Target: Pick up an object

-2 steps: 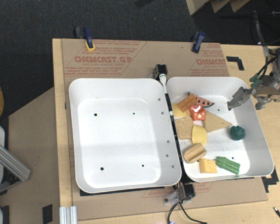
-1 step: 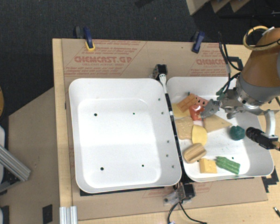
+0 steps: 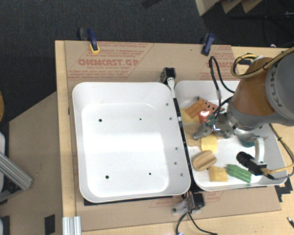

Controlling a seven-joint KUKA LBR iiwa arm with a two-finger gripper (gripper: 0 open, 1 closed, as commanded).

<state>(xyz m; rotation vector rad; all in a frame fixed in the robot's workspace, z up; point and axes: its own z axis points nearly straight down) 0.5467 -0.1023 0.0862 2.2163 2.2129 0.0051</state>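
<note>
The two-finger metal gripper [image 3: 213, 128] hangs low inside the right shallow white plastic bin [image 3: 196, 88], over the cluster of small things that fills that bin's side nearest the left shallow white plastic bin [image 3: 122, 141]. The grey arm with its orange band [image 3: 252, 92] covers much of the gripper from above, and whether the jaws are spread or pressed together cannot be told; nothing can be seen pinched between them.

All of the things to be picked lie in the right bin, around the gripper. Toward the top of the view from the gripper sits an orange-red block with dark dots [image 3: 202, 105], with a flat tan wedge [image 3: 191, 113] just beside it on the side of the left bin. A small red-and-white piece [image 3: 204, 116] lies very near the gripper's tip, between it and the orange-red block. Just below the gripper in the view rests a pale yellow block [image 3: 209, 143]; whether the two touch cannot be told. Farther down from the gripper lies a tan, rounded, bread-roll-shaped thing [image 3: 204, 159], and beyond that a mustard-yellow square piece [image 3: 217, 174]. A long dark-green thing [image 3: 238, 173] lies beside the square piece, well apart from the gripper. A small teal thing [image 3: 246, 142] peeks out from under the arm, behind the gripper.

Both bins rest on a brown board bench [image 3: 137, 62].
</note>
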